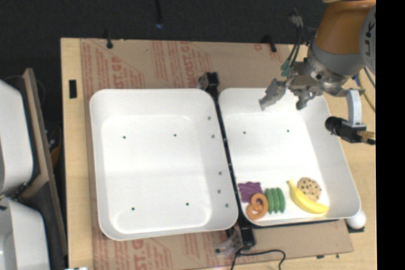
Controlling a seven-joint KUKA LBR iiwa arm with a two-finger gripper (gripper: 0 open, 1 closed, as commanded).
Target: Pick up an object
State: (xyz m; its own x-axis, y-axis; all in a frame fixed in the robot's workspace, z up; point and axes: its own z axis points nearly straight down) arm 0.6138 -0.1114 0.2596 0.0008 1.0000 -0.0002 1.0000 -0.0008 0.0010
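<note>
My gripper (286, 98) hangs over the far edge of the right bin (278, 142), open, with nothing between its fingers. Along that bin's near edge lie several small things: a purple piece (249, 189), an orange ring (257, 206), a green ridged piece (275, 199), a yellow banana (307, 200) and a brown speckled cookie (309, 186). They lie well below the gripper in the view, apart from it.
The left bin (158, 161) sits beside the right one, joined by a black divider strip (221, 136). Both rest on a cardboard sheet (158, 63) on the bench. White furniture (16, 155) stands at the far left.
</note>
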